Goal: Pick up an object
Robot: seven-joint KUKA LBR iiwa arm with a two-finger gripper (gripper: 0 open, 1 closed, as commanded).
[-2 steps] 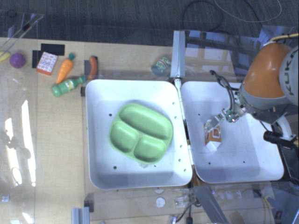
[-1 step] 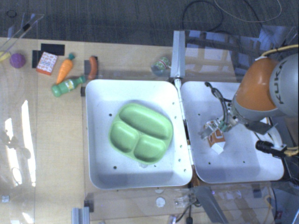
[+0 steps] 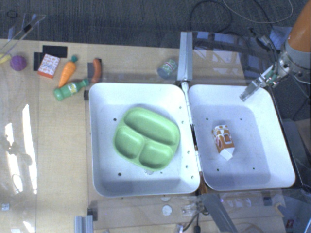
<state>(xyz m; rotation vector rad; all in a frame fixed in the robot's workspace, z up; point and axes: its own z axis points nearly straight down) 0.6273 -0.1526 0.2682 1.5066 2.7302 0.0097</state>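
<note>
A small orange-and-white carton (image 3: 223,141) lies on its side near the middle of the right bin (image 3: 272,178). A green divided plate (image 3: 146,138) rests in the left bin (image 3: 102,178). My gripper (image 3: 247,93) hangs over the far edge of the right bin, slanting down to the left from the wrist at the upper right. It is well apart from the carton, which lies nearer the camera, and nothing is seen in its grasp.
On the bench left of the bins lie a toy carrot (image 3: 67,72), a green bottle (image 3: 70,89), a small printed box (image 3: 48,65), a purple ball (image 3: 18,62) and an orange-and-black object (image 3: 95,69). A small jar (image 3: 167,68) sits behind the bins beside a metal post (image 3: 185,57).
</note>
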